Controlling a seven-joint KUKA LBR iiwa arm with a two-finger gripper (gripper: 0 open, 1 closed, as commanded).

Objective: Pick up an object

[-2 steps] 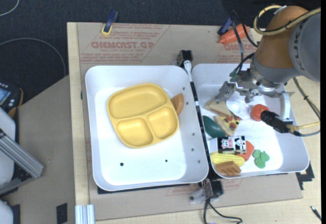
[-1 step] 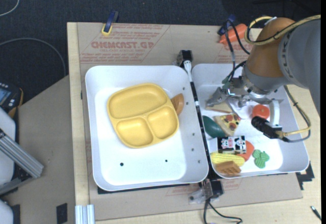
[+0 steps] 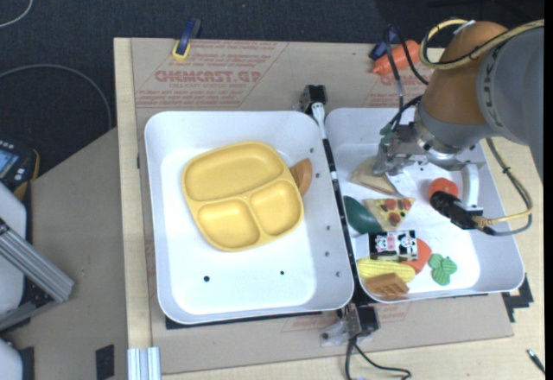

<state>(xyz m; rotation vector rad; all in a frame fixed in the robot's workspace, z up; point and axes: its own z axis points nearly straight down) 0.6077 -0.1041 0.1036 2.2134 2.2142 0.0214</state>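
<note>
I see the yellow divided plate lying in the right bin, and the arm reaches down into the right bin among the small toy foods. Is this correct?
Not quite. The camera view shows the yellow divided plate in the left bin, not the right one. The rest holds: the arm reaches down into the right bin among the small toy foods.

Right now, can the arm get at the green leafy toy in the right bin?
Probably yes. The green leafy toy lies uncovered near the right bin's front corner, nothing on top, and the gripper hangs over the same bin farther back.
</note>
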